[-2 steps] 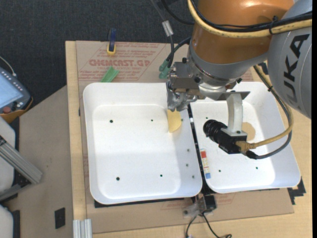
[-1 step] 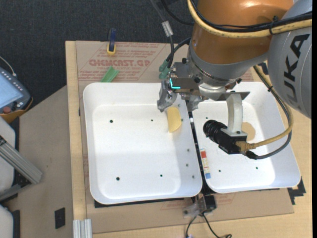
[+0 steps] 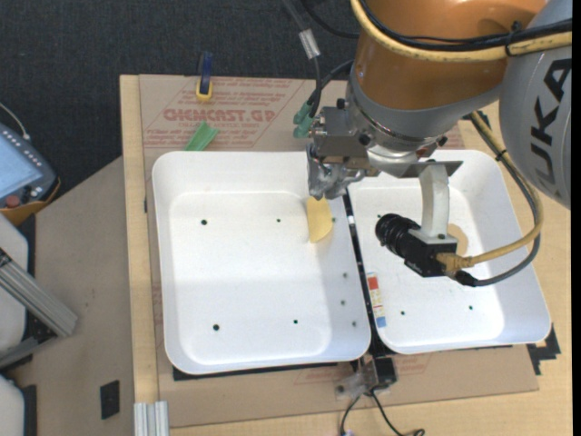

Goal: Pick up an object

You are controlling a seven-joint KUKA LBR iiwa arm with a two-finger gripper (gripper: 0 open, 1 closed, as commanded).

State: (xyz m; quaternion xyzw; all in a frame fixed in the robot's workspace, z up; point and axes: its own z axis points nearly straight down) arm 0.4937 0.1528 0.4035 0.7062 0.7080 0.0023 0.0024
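two white bins [image 3: 245,334] sit on cardboard; gripper [image 3: 324,189] above the left bin pinches a yellow piece [image 3: 319,220] between its fingers.

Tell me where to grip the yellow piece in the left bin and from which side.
Judging by this view, take the yellow piece across its narrow width, coming straight down from above. It lies near the right wall of the left bin, running roughly toward and away from the camera, so a sideways approach looks cramped. The gripper hangs right over its far end.

Object [image 3: 319,221] in left bin [image 3: 182,271], near right wall.
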